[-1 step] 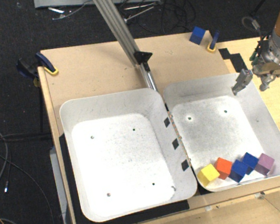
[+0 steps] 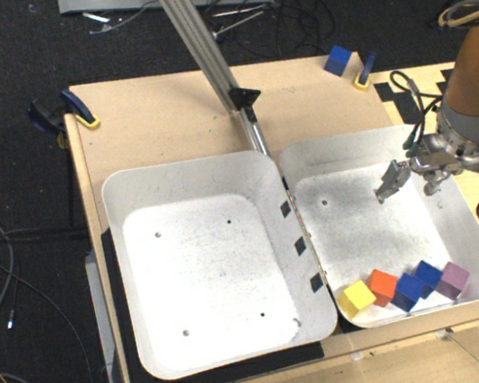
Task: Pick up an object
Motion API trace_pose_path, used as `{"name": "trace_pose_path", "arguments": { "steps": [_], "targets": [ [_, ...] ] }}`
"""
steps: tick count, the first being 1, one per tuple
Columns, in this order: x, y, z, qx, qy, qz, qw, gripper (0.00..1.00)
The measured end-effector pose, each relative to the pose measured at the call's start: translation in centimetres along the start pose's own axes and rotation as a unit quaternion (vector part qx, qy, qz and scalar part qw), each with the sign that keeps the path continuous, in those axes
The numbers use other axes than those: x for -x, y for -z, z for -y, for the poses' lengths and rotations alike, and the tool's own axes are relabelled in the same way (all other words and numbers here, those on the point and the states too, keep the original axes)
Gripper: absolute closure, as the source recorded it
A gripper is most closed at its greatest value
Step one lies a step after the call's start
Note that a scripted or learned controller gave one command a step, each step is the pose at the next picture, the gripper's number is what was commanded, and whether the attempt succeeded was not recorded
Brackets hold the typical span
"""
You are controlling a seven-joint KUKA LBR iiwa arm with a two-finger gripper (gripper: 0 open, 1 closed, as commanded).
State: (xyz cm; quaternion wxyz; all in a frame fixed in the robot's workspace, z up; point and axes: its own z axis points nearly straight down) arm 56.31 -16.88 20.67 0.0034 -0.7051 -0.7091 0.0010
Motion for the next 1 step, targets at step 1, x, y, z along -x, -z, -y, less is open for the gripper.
{"name": "trace_pose_path", "arguments": {
  "steps": [1],
  "targets": [
    [-0.78,9.36,2.87,0.008,-0.001,0.003,1.0000,0.00]
  ]
}}
